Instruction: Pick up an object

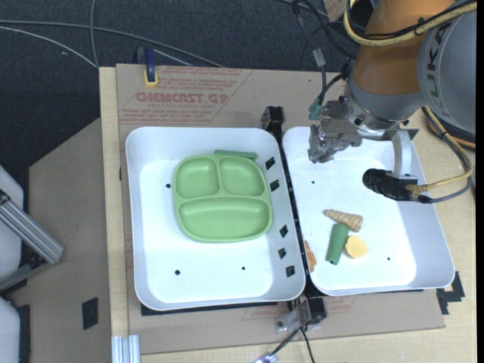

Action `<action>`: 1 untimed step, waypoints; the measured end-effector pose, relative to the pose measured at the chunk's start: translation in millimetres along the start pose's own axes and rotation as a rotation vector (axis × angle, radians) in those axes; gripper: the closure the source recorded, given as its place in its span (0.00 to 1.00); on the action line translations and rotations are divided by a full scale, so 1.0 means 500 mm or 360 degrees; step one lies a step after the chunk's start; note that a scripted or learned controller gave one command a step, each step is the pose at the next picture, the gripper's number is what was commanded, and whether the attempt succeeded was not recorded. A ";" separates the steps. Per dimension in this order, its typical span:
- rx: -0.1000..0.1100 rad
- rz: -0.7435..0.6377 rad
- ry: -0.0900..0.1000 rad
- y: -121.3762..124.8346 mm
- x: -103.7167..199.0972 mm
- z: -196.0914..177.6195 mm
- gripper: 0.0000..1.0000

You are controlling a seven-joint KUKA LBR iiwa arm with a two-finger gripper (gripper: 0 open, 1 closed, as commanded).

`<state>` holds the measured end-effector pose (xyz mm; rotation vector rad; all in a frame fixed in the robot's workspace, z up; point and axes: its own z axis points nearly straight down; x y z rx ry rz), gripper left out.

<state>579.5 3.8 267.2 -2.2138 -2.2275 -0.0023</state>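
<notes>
Gripper (323,151) hovers over the right bin's (423,274) far end, fingers near closed, empty; the green stick (336,243) (small, rigid, probably light) lies nearer the front, best pinched across its middle

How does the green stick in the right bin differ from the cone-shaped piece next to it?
The green stick is dark green and blunt-ended; the cone-shaped piece is tan and tapers to a point. The green stick lies nearly along the bin's length, slightly tilted; the cone-shaped piece lies crosswise just above it. Both lie flat on the floor of the right bin, well below the gripper.
</notes>
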 end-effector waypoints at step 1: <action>0.0007 0.0002 0.0001 -0.005 0.091 0.035 1.00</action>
